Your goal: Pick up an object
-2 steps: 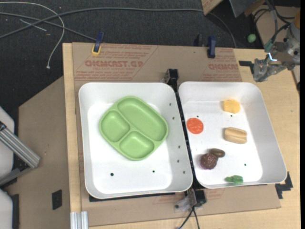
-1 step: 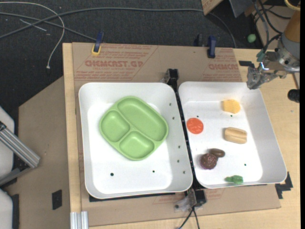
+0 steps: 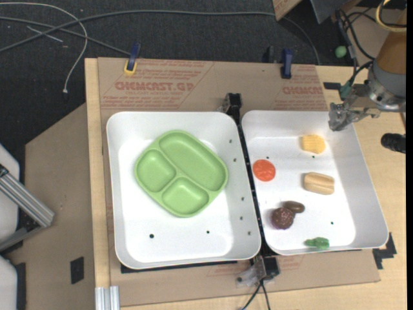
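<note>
Fingers (image 3: 338, 123) – whether parted, cannot tell – hang at the right bin's (image 3: 361, 173) far rim, near a yellow piece (image 3: 313, 143).

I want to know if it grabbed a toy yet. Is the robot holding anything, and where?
Nothing is held. The tool hangs over the right bin's far corner, apart from the yellow piece nearby.

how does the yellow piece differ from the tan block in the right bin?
The yellow piece is bright yellow; the tan block is pale beige. The yellow piece looks squarish, the tan block longer and loaf-like. The yellow piece lies nearer the hand, the tan block further down the bin. Both rest loose in the right bin.
</note>
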`<move>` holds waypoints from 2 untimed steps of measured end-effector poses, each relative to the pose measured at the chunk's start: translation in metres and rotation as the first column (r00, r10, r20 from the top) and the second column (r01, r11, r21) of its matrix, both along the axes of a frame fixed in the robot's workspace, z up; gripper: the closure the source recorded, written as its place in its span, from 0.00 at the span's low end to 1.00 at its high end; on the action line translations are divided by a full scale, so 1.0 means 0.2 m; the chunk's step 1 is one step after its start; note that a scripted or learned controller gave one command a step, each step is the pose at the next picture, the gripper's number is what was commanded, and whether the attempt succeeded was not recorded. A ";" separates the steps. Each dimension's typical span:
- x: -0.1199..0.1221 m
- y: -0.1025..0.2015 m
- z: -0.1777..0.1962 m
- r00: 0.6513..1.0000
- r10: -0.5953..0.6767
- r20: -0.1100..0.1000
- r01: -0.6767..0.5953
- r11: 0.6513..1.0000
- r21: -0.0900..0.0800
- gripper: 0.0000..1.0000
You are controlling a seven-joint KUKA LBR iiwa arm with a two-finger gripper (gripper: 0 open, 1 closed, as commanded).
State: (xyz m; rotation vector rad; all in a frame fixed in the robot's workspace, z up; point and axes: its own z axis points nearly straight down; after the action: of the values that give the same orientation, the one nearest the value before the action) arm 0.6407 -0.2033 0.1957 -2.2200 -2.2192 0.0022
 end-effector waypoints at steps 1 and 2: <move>0.02 0.05 -0.28 1.000 0.002 -0.001 -0.002 1.000 0.001 0.00; 0.02 0.04 -0.20 1.000 0.002 0.005 -0.002 1.000 -0.001 1.00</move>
State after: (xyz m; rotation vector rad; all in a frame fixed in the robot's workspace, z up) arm 0.6455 -0.1944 0.1548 -2.2202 -2.2246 -0.0021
